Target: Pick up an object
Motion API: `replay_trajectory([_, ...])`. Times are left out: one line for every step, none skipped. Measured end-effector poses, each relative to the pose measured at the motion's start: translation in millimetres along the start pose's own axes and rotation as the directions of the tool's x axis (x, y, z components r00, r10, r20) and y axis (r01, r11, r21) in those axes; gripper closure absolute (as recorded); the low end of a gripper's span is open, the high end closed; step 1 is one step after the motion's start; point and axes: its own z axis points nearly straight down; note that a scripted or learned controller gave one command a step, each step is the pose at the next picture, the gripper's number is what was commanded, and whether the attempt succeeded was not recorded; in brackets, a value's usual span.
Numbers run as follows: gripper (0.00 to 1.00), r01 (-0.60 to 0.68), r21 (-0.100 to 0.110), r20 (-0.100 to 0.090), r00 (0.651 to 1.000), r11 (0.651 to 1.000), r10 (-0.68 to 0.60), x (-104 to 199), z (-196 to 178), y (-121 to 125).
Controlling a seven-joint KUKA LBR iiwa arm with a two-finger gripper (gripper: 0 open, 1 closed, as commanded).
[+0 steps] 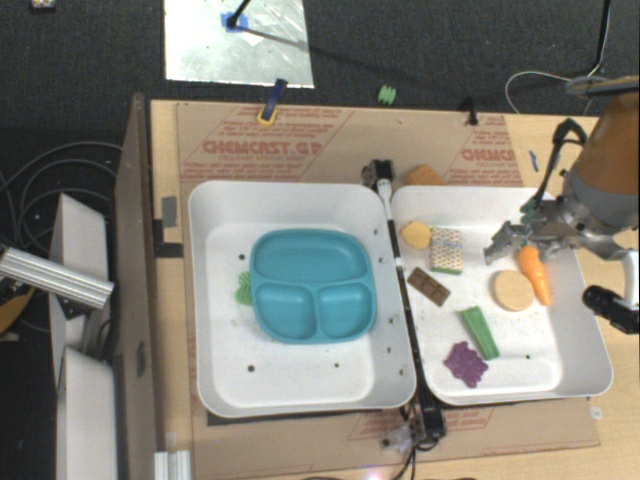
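Right now the gripper (522,236) hangs low over the right bin (580,368), near its far right part, with the orange carrot (534,272) lying just beside and a little toward the near side of it. Whether anything sits between its fingers cannot be told from this slant, nor whether they are spread or closed. The carrot's long axis runs roughly from the far edge toward the near edge, tilted slightly right, and its upper end sits nearly under the gripper. The round tan disc (513,291) touches the carrot's left flank, so a closing grasp would, in my judgement, need to straddle the carrot across its short width. The left bin (215,368) holds a blue divided tray (312,284), well apart from the arm.
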Motion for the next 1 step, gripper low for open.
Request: replay_trajectory([0.0,-0.003,0.013,-0.004,1.0,1.0,0.003,11.5,110.5,-48.3])
